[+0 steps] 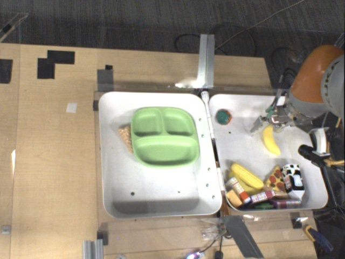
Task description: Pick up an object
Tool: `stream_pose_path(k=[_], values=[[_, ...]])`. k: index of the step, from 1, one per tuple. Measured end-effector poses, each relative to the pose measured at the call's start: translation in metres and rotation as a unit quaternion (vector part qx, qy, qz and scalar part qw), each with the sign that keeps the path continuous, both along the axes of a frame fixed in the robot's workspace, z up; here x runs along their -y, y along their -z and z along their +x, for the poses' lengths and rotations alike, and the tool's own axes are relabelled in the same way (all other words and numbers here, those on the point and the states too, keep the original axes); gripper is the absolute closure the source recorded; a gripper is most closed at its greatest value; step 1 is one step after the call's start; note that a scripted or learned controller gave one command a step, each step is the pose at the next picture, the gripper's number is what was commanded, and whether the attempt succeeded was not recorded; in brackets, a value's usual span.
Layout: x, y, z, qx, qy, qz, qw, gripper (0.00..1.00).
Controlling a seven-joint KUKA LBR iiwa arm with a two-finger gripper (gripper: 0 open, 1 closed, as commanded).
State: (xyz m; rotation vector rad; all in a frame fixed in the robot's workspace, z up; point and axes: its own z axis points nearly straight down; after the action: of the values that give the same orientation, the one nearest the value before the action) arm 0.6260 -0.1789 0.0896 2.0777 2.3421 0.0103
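Over the right bin (pixel 237 109), the gripper (pixel 268 120) is hanging spread open, a banana (pixel 270 141) lying at its six o'clock; no readable labels.

Dark carpet (pixel 108 4) — pale wood bench (pixel 48 161), blk cables (pixel 259 20)

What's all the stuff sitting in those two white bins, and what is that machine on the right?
Bins: two, white, side by side on the bench.
Plate: one, green, three compartments, left bin.
Ball: one, green and red, right bin, top left.
Banana: one, yellow, right bin, below the gripper.
Corn: one, yellow, right bin, front.
Toy pile: several, mixed colours, right bin, front.
Arm: one, grey and orange, right.
Gripper: one, above the banana.
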Motion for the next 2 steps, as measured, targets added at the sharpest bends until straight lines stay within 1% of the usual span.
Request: stream_pose_path(k=[1, 2], values=[[-0.002, -0.014, 0.003, 0.004, -0.001, 0.0006, 1.0, 1.0], [-0.042, -0.098, -0.004, -0.003, 0.093, 0.0016, 0.9957, 1.0]])
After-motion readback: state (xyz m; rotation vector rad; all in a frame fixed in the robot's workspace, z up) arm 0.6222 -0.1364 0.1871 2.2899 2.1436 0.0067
